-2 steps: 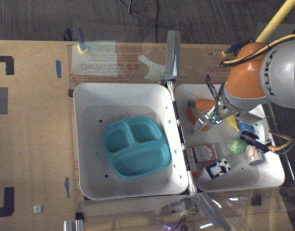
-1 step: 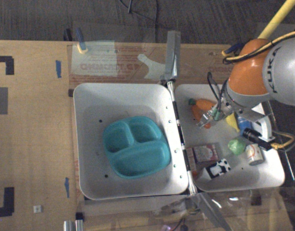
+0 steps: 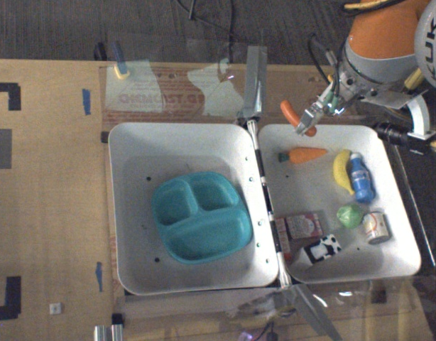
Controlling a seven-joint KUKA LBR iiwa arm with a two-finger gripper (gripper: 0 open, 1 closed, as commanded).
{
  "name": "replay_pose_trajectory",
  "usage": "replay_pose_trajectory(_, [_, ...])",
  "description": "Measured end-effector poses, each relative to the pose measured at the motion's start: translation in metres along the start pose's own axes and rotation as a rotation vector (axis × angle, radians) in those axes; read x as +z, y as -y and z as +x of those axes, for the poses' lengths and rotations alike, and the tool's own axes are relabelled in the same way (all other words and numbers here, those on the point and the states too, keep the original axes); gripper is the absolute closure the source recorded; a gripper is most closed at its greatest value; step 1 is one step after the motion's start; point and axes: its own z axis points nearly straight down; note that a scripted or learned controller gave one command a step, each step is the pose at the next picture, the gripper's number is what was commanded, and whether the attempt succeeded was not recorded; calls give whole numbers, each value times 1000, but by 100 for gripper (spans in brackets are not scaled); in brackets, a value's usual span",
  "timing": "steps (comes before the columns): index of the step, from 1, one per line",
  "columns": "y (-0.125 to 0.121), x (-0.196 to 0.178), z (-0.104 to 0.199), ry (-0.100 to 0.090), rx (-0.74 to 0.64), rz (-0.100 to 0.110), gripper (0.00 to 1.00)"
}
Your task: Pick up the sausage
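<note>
Orange-red against the bench, the sausage [image 3: 295, 117] hangs above the far rim of the right bin [image 3: 399, 261], clear of the bin floor — the gripper [image 3: 308, 121] has its jaws closed on the sausage's lower end, the rest sticking up and to the left. So the pick looks done, or nearly: the lift is made. What remains, by my judgement, is only keeping that end-on hold, which looks slight and could slip.

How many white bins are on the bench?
2. The left bin holds a teal divided plate; the right bin sits against it, holding the small toy items, such as a carrot.
</note>
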Motion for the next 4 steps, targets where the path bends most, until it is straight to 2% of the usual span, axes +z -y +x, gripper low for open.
replay_pose_trajectory(1, [0, 0, 0, 0, 0, 1, 0])
replay_pose_trajectory(2, [62, 123, -20, -2, -139, 1, 0])
replay_pose_trajectory(3, [86, 193, -6, 5, -64, -5, 0])
replay_pose_trajectory(4, [56, 96, 10, 0, -154, 0, 0])
